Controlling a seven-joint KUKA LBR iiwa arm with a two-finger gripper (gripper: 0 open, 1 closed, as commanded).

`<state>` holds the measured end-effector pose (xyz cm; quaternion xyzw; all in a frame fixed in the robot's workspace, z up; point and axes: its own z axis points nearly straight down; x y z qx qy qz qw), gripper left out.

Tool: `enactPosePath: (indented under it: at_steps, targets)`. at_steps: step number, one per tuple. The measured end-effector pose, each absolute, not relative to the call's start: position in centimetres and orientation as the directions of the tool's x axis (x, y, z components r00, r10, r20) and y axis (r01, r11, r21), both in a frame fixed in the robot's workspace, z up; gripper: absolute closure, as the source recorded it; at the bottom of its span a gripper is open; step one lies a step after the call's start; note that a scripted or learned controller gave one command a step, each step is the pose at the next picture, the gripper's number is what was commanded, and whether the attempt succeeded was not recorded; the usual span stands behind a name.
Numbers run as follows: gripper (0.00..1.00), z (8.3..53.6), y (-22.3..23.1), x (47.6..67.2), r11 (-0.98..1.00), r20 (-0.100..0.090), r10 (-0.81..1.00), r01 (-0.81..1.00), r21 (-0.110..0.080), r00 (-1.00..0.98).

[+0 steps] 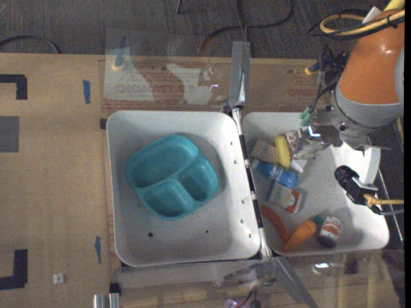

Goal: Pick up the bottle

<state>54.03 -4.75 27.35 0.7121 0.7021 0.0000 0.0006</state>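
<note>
A small bottle [330, 230] with a red and white label and a dark cap lies near the front right corner of the right bin [372, 226]. Beside it on the left is an orange carrot [300, 234]. My gripper [309, 137] hangs below the orange wrist band at the back of the right bin, over its upper middle. It is well apart from the bottle, which lies toward the front edge from it. Nothing shows between the gripper and the bottle but bare bin floor.
The right bin also holds a yellow banana [283, 151], a tan sponge-like piece [263, 151], a blue and white pack [280, 183] and a red chili [273, 219]. A teal divided plate [171, 175] lies in the left bin [128, 236]. A black arm part [350, 181] overhangs the right side.
</note>
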Motion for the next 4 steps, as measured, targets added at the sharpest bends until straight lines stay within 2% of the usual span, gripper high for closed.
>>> enactPosePath:
  at_steps: [1,2,3,4]
  targets:
    - [1.0,37.7,-8.0,55.6,-0.135,-0.001,0.991,0.991,0.001,0.135]
    - [1.0,30.4,-10.9,48.0,0.312,-0.001,0.95,0.95,0.0,-0.312]
    - [1.0,28.4,-16.7,49.4,-0.412,-0.002,0.911,0.911,0.001,0.412]
    - [1.0,27.3,-14.8,47.9,-0.593,-0.002,0.805,0.805,-0.004,0.593]
